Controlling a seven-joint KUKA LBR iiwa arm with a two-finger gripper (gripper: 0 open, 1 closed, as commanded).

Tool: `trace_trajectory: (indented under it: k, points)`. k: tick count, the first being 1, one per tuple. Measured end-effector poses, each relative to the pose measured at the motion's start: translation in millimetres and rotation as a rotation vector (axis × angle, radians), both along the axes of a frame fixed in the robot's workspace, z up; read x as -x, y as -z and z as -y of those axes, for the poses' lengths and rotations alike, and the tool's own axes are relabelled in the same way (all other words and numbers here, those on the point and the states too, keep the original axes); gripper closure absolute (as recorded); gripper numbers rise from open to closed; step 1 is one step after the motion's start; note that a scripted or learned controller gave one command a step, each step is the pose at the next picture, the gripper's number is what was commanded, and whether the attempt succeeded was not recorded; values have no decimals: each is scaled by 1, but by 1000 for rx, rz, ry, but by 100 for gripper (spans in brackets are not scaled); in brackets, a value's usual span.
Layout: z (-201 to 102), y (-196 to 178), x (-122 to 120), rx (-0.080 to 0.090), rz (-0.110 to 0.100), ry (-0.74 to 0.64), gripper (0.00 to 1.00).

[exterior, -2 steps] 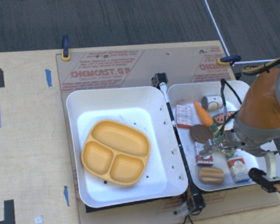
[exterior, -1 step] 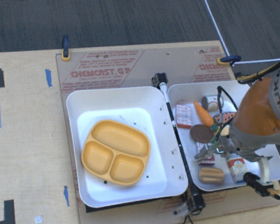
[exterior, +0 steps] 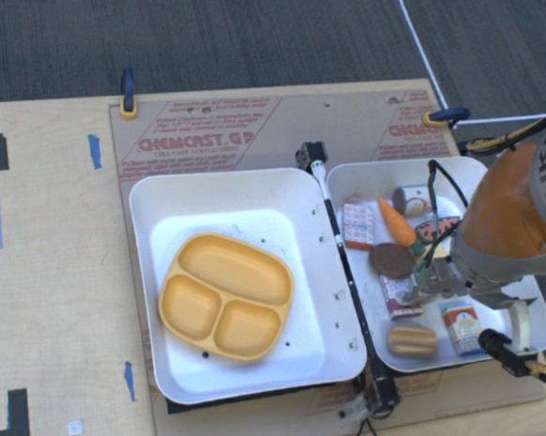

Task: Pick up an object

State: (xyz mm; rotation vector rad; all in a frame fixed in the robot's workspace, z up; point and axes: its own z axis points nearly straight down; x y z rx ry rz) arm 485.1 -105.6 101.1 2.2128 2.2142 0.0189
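My gripper [exterior: 425, 277] reaches down into the right bin [exterior: 537, 340], under the grey wrist and orange band. It sits just right of a brown round disc [exterior: 390, 260] and above a red and white packet [exterior: 401, 298]. An orange carrot [exterior: 397, 221] lies behind the disc. A tan bread roll [exterior: 413, 341] rests at the bin's front. A small white carton [exterior: 462, 327] lies to the roll's right. The wrist hides whatever lies directly under the gripper.
A white and red wrapper [exterior: 357, 225] and a small can [exterior: 411, 200] lie at the back of the right bin. The left bin [exterior: 150, 213] holds a yellow divided plate [exterior: 225, 296]. Black cables [exterior: 440, 190] hang near the arm.
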Motion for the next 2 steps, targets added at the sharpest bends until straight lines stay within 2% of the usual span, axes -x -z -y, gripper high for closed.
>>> trace_trajectory:
  k: [1, 2]
  points:
    - [-87, -84, 5, -1, -14, -1, 100]
    - [-87, -84, 5, 0, -15, 0, 0]
